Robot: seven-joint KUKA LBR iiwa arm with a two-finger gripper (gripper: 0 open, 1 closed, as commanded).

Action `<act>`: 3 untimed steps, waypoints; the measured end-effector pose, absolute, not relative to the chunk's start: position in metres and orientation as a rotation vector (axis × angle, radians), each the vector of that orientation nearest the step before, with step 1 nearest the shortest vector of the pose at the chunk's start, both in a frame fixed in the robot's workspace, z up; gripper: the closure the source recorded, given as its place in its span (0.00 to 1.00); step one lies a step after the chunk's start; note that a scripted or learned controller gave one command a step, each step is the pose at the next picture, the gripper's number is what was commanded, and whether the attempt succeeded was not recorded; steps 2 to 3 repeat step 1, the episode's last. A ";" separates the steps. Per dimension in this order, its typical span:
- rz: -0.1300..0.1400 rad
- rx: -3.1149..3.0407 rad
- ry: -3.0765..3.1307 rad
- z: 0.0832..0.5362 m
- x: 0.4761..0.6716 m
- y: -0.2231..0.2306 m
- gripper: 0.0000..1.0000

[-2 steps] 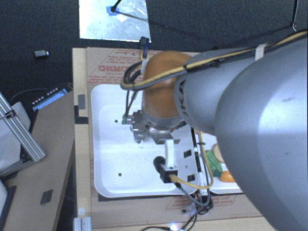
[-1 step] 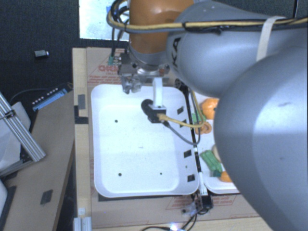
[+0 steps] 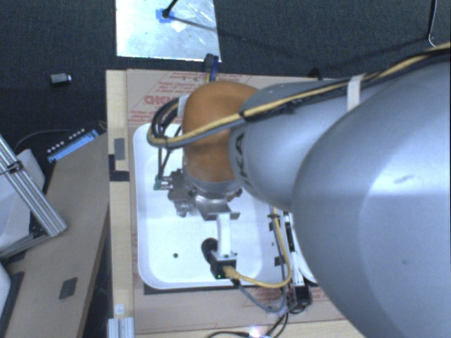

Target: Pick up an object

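Dark carpet (image 3: 56,20) fills the far side of the scene, with a shiny metal sheet (image 3: 165,20) lying on it and a small black item (image 3: 61,79) off to the far left. Nearer, a pale tabletop (image 3: 70,224) carries a sheet of brown cardboard (image 3: 151,90) printed in red, and on that cardboard sits a shallow white bin (image 3: 158,266).

At the left edge, an aluminium rail (image 3: 28,189) runs at a slant, and a blue-and-black strip (image 3: 70,143) lies just beyond the tabletop's far left corner. A small dark square (image 3: 68,287) rests flat on the tabletop near its near edge.

The grey arm (image 3: 366,189) comes in from the right and covers most of that side. Its orange band (image 3: 208,136) stands over the far half of the bin, with black and yellow cables looping around it. Below the band, the metal body of the hand (image 3: 201,204) points down into the bin, above the bin's middle. Whether the hand is wide, narrow or holding anything cannot be told, as the wrist hides its lower end.

The arm also hides the bin floor beneath it, so I cannot tell where the object to pick up lies. On the bare floor to the near left of the hand there is a tiny dark speck (image 3: 175,254), too small to identify.
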State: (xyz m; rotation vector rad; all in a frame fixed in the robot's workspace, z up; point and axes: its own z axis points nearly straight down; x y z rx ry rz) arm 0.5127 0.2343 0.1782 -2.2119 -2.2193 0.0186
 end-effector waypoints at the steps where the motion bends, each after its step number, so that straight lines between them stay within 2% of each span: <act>1: -0.011 -2.222 -2.227 0.198 0.602 0.234 1.00; 3: -0.011 -2.222 -2.227 0.198 0.602 0.234 1.00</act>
